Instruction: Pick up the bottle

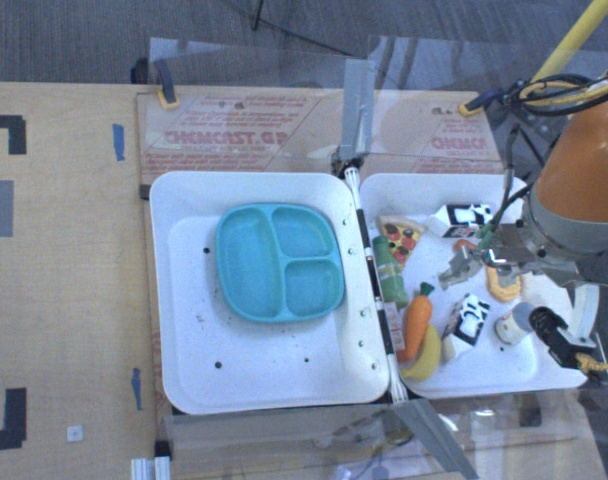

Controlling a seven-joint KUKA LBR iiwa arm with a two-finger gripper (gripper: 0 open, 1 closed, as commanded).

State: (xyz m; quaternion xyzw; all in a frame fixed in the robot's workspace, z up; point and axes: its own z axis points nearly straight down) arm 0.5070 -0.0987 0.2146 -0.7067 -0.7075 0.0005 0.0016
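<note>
The bottle (390,273) is green with a label and lies lengthwise along the left wall of the right bin (504,373). My gripper (461,264) hovers over the middle of that bin, a short way to the bottle's right and apart from it. Nothing shows in its grasp.
Near the bottle lie a pizza slice (400,238), a carrot (417,324) and a banana (425,360). Two black-and-white items (470,215) (469,319), an orange biscuit (505,287) and a small white piece (506,329) lie around the gripper. The left bin (184,298) holds a teal divided plate (281,262).
</note>
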